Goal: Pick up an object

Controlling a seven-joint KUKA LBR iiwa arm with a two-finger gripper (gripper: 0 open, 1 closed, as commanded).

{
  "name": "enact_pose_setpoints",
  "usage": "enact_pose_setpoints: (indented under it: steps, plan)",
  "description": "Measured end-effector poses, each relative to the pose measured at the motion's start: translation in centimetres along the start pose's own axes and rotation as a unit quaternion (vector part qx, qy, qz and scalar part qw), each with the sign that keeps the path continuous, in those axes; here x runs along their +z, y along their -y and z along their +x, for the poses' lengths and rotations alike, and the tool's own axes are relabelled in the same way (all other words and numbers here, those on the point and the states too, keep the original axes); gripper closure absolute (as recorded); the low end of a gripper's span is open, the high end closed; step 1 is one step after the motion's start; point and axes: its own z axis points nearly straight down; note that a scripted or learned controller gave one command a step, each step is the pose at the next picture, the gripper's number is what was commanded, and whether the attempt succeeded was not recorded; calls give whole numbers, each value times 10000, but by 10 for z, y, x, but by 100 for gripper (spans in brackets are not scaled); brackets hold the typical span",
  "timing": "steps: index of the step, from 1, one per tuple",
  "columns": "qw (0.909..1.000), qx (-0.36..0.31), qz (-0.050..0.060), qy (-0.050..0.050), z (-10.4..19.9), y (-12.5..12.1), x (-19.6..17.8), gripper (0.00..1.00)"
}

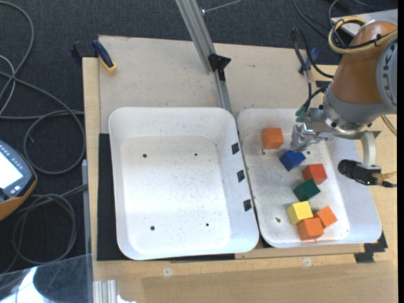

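The right bin (268, 227) holds several small blocks. An orange cube (272, 137) lies near its far left. A blue block (291, 160) sits just below it. Further down are a red-orange block (314, 173), a green block (307, 189), a yellow block (300, 211) and two orange blocks (326, 216) (310, 228). My gripper (302, 141) hangs low over the bin, right beside the blue block's upper right edge and to the right of the orange cube. Nothing shows as lifted off the bin floor.
The left bin (120, 137) lies to the left, sharing a raised middle rim (243, 175) with the right bin. A slanted metal pole (197, 27) rises behind the bins. A black cable piece (356, 169) hangs over the right bin's right side.
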Motion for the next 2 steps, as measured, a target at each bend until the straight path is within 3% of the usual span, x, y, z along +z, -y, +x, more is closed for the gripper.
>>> enact_pose_setpoints:
  steps: [2]
  plan:
    - [10000, 1, 0, 2, -4, 5, -90, 100]
